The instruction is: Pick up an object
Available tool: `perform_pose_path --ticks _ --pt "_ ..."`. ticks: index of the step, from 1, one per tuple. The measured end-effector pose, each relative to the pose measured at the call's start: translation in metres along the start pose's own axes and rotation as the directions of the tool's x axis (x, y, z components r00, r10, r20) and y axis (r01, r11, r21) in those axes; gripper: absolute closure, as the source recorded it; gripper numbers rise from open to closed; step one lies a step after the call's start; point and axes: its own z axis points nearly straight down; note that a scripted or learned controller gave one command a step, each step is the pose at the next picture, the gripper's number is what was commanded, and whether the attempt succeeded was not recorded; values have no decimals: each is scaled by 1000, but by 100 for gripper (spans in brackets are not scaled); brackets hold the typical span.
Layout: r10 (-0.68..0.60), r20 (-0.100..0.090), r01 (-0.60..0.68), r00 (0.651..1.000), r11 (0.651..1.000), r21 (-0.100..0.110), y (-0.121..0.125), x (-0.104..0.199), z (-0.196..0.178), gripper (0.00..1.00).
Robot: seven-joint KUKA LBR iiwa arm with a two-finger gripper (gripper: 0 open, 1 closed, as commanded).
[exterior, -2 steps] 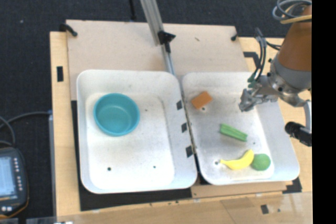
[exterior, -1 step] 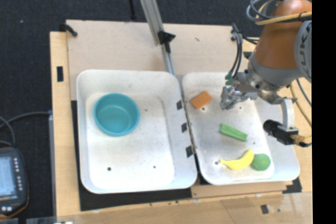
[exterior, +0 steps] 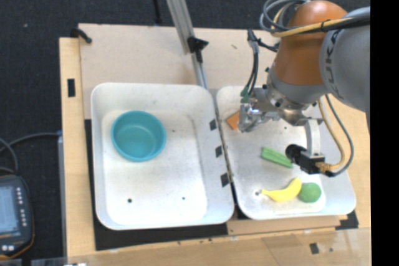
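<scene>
Arm (exterior: 324,53) reaching from the right, bent down over the right bin (exterior: 340,199); gripper (exterior: 248,116) beside an orange block (exterior: 232,121), finger state indiscernible.

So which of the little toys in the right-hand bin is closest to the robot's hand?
The orange piece, right beside the gripper near the bin's left wall. The green stick, yellow banana and green ball lie farther away.
</scene>
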Motion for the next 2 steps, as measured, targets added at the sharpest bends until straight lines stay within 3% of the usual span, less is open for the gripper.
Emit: perform_pose_path --ticks 2 --pt "0 0 0 1000 1000 0 -2 102 3 100"
